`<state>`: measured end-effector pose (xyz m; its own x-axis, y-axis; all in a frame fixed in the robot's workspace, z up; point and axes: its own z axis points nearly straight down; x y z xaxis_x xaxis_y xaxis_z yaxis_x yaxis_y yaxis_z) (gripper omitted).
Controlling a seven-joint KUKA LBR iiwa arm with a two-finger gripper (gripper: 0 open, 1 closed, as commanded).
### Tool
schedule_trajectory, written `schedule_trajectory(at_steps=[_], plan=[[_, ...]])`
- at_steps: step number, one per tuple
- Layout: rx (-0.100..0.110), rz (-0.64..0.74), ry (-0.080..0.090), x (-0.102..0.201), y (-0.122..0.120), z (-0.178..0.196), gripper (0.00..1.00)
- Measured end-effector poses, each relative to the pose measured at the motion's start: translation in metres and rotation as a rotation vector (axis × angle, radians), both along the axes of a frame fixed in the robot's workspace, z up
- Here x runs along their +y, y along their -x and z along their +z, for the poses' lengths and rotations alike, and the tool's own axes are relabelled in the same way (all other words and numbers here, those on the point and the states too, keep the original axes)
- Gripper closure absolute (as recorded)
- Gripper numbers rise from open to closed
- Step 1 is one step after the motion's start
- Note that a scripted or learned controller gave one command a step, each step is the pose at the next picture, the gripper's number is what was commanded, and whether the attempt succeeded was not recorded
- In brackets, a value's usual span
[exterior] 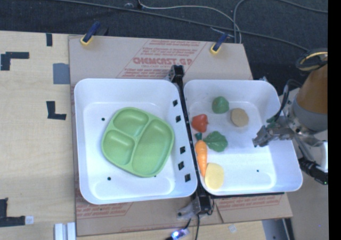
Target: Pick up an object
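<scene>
The dark two-finger gripper [262, 138] sits low at the right bin's [277, 177] right wall; its opening cannot be judged, and nothing shows in its grasp. The tan round food piece [240, 117] lies nearest, toward the far edge. Risk: striking the wall, or closing on nothing.
</scene>
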<state>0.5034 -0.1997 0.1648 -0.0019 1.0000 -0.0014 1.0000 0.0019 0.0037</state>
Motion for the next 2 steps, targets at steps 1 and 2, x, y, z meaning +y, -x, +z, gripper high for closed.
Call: schedule_trajectory(at_steps=[1, 2], plan=[[-0.002, 0.000, 0.001, 0.001, -0.002, 0.064, 1.00], [-0.001, 0.000, 0.001, 0.001, -0.003, 0.117, 1.00]])
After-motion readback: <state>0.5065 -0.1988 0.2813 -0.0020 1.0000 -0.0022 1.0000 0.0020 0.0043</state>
